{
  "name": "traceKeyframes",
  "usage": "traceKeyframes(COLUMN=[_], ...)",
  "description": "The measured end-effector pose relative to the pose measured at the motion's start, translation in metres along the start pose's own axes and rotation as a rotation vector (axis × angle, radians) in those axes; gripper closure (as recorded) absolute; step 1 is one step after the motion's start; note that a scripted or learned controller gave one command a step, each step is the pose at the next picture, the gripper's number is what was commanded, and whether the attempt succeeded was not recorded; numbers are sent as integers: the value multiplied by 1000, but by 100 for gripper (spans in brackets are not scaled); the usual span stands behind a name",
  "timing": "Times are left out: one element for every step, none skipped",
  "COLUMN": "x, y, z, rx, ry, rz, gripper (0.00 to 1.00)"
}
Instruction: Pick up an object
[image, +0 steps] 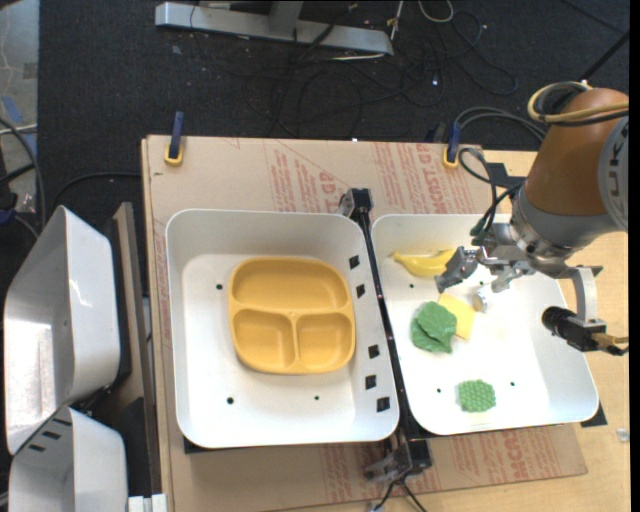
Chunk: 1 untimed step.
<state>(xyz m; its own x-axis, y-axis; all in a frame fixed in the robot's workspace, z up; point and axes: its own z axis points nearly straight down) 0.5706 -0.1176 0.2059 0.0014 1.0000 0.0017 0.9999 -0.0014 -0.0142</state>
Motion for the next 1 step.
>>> traceKeyframes(x=[0], y=[2], z=[-8], rx=[-14], ry=[-1], rz=[-2], gripper=[0])
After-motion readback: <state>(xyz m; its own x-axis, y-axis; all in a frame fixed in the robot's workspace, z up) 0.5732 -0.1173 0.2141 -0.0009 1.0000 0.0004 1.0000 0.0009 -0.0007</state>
